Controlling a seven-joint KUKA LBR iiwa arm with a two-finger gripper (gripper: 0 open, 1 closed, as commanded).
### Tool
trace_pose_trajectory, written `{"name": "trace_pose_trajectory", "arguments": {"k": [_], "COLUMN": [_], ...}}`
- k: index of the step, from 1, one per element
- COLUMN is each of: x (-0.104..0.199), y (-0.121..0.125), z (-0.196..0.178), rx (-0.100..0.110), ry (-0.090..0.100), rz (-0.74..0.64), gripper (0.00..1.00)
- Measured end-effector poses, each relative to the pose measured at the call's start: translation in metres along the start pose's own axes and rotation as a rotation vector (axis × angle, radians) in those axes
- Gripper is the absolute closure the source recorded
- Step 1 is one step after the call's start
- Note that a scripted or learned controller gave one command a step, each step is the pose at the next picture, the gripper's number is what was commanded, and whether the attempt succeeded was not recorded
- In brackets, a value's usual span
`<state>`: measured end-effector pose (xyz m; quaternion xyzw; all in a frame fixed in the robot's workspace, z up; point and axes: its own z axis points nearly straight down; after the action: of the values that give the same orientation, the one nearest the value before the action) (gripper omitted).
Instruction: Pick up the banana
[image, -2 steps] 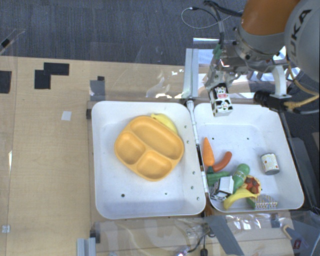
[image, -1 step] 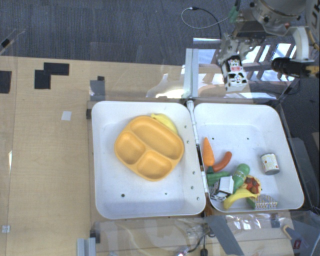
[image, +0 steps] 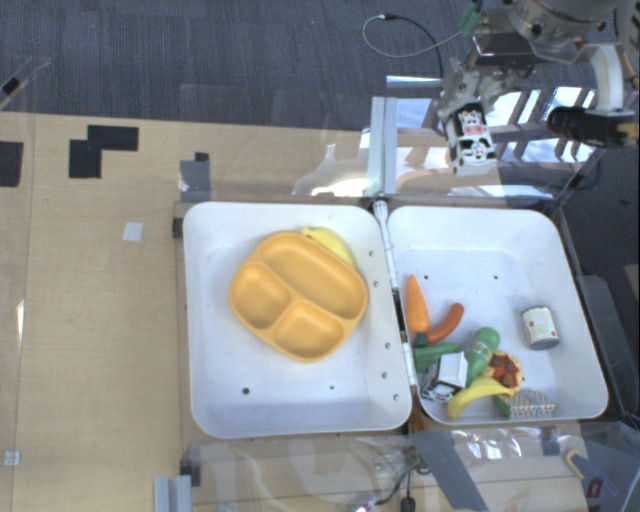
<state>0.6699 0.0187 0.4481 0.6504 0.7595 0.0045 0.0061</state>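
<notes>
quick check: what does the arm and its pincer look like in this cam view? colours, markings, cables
The arm enters at the top right: grey and silvery metal housing, partly cut off by the frame edge. The pincer hangs below it, a white block with small black markings on its face. A thin dark cable loops off to the left of the wrist. A black cylindrical part juts out to the right.

A single fixed camera is looking down at a slant from above the tabletop (image: 90, 330), taking in both white bins (image: 210, 400) whole from a middling height, with the arm (image: 590, 90) entering at the upper right.
</notes>
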Motion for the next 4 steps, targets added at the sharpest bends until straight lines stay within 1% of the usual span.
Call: {"name": "trace_pose_trajectory", "arguments": {"k": [1,4], "x": [-0.012,-0.007], "y": [-0.028,-0.024], "z": [0.012,-0.022], "rx": [0.011,-0.005], "ry": [0.002,-0.003], "rz": [0.102,0.078], "gripper": [1.0,1.0]}}
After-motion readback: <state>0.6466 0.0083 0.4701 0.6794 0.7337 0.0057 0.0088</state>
